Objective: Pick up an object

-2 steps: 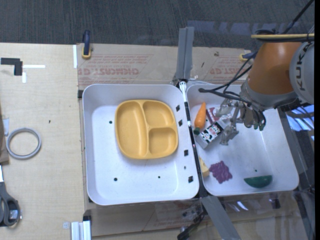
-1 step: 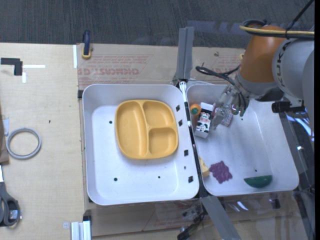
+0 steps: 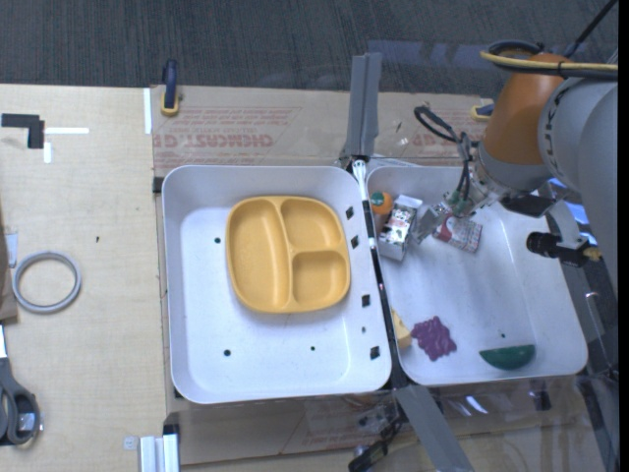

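Yellow divided plate lies in the left bin. Right of that plate, in the right bin, the gripper hangs over a small box and packet; whether its fingers grip anything, I cannot tell. A purple piece and a green object lie nearer the front.

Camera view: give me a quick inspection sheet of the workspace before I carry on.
Surface: two white bins, left bin and right bin, on a wooden bench.
Job's things: small box, packet, orange item, purple cluster, green object, all in the right bin.
Clutter: yellow divided plate in the left bin; tape ring and scissors on the bench.
Grippers: gripper low over the right bin's far end.
Cables: black cable by the arm.
Surroundings: dark floor.
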